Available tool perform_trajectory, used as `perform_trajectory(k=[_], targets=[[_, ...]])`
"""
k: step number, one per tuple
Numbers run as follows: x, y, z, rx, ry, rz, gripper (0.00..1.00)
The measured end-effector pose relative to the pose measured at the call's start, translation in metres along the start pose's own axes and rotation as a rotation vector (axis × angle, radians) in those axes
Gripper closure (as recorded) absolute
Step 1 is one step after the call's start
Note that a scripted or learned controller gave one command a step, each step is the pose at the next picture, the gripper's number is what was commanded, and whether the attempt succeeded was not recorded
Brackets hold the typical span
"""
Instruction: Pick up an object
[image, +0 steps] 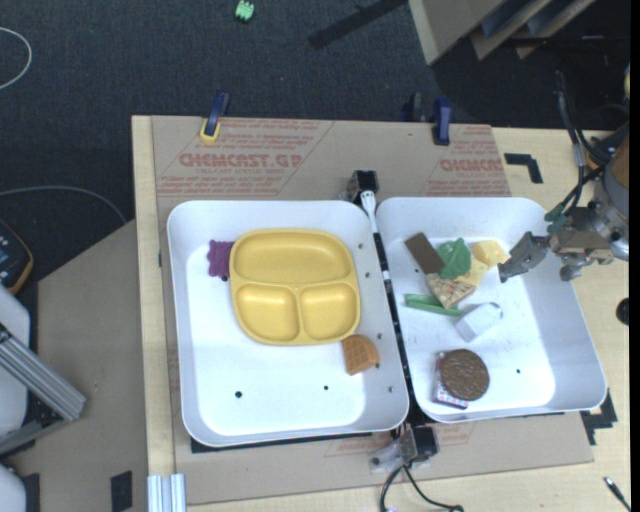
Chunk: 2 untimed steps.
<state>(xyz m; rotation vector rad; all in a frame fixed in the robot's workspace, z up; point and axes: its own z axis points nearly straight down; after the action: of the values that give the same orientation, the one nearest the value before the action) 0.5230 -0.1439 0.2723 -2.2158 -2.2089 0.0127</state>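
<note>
My gripper (545, 264) hangs over the right part of the right bin (560, 330), reaching in from the right edge. It is open, with nothing between its fingers. One dark finger (522, 257) points toward a yellow piece (489, 252) just left of it. Further left lie a green toy (455, 258), a brown bar (422, 252), a waffle-like wedge (452, 291), a green strip (428, 303) and a pale grey block (478, 320). A round brown cookie (464, 374) rests near the bin's front.
The left bin (270, 400) holds a yellow divided plate (295, 285), a purple item (218, 258) at its left and an orange-brown piece (360, 354) at its lower right. A ridge with a cable separates the two bins.
</note>
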Motion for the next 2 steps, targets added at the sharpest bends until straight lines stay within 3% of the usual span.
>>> perform_trajectory(k=[1, 2], targets=[[0.000, 0.002, -0.007, -0.013, -0.002, -0.003, 0.00], [0.000, 0.003, 0.036, -0.009, -0.001, -0.003, 0.00]])
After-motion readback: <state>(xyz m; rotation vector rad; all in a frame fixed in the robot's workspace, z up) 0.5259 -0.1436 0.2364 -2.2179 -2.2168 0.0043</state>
